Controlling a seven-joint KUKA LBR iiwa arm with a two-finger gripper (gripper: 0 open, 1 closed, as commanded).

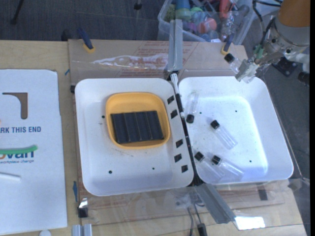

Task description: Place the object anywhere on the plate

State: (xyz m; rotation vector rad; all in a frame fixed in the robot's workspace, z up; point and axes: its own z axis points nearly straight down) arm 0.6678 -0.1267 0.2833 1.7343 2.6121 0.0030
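From my feed, the table (44,53) carries two white bins side by side. The left bin (93,171) has a yellow plate (114,104) sitting near its middle, and a dark ribbed slab (137,127) lies flat on that plate, covering most of its floor. There's a fair band of bare white all round the plate, widest along the near edge.

The right bin (275,151) holds clear little vials with black caps: one (222,133) around the middle, two (212,162) close together toward the near side, and one (191,107) tucked against the divider wall. The far right part of that bin is open.

The arm's gripper (244,71) hangs over the far rim of the right bin, with a clear black-capped vial (237,64) at its tip. I honestly can't tell how wide the jaws are, or whether they really pinch it.
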